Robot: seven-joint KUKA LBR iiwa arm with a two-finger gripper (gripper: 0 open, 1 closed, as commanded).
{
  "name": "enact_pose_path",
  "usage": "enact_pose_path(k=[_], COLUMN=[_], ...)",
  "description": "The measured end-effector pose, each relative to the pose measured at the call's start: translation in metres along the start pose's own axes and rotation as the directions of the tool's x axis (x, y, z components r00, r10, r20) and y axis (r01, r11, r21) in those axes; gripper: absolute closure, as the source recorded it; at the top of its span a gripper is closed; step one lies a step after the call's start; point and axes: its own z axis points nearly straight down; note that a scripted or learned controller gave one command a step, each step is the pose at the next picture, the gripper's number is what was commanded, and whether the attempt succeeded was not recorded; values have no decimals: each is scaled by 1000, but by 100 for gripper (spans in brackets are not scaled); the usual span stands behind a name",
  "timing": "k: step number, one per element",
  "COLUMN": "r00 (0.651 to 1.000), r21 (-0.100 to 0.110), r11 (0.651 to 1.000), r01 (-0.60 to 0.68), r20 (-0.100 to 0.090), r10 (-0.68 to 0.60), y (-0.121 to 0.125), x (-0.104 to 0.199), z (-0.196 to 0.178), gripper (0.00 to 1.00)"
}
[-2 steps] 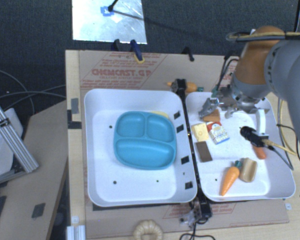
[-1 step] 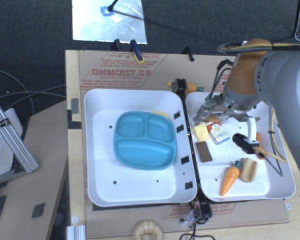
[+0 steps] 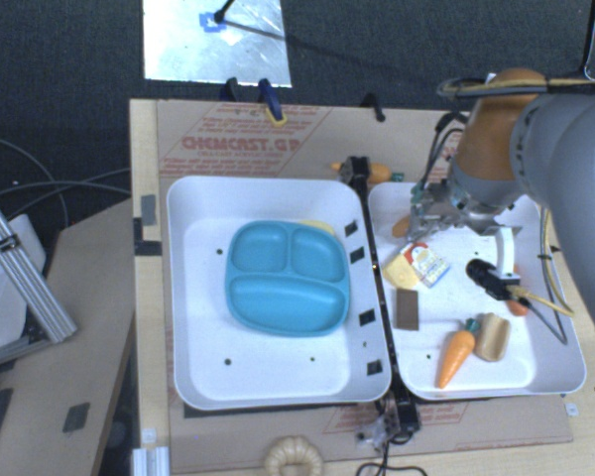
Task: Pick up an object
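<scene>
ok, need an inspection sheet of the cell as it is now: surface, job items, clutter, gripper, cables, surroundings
Surface: brown printed board bearing the left bin and the right bin, side by side.
Job's things: right bin holds a carrot, tan cylinder, brown block and printed packet; left bin holds a blue divided plate.
Clutter: blue clamp on the board's far edge.
Grippers: gripper over the right bin's far left part, just beyond the packet; open or shut not readable.
Cables: black cables on the floor left of the bench.
Surroundings: shiny sheet on dark carpet; aluminium frame at left.
</scene>
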Motion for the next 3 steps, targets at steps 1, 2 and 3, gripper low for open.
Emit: enact_pose_path(k=[1, 2, 3], r00=[1000, 1000, 1000], r21=[-1, -2, 4], r11=[1000, 1000, 1000], r01=[4, 6, 6], r20=[-3, -3, -3], r10=[-4, -6, -6], y=[5, 7, 2], x=[2, 2, 53], z=[-63, -118, -109], gripper=[100, 100, 100])
